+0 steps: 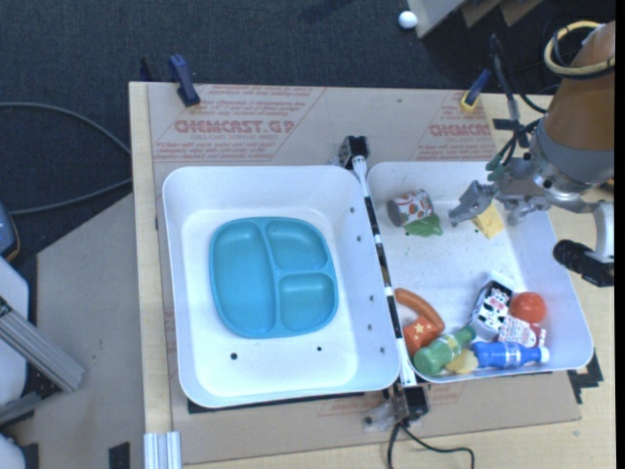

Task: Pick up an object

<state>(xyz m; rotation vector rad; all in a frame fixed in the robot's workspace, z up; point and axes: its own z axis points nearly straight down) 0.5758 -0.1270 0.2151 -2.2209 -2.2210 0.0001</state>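
From my remote station I saw the gripper [485, 206] low over the far part of the right bin [576, 306], its two dark fingers spread apart, one toward the bin's middle and the other beside a small yellow block [489, 224] that lay just under and beside the fingertips. I could not tell whether the block was touching a finger, and nothing sat between the fingers, so I judged nothing was held. The block looked the likeliest target because it lay apart from the other toys, with room around it for the fingers to come down on either side. Near the far left corner of the same bin, close to the divider, a small red and white can [410, 205] lay on its side touching a green toy piece [425, 228]; those two were near the gripper but not under it. The rest was crowded into the near end of the bin: an orange carrot [420, 309] against the divider, a green pear-like fruit [435, 357] with a yellow piece, a blue bottle [508, 357] lying flat, a black and white patterned carton [490, 311] and a red tomato [527, 307], all packed together and harder to grasp cleanly. The left bin [186, 262] carried a blue divided plate [273, 275] at its middle.
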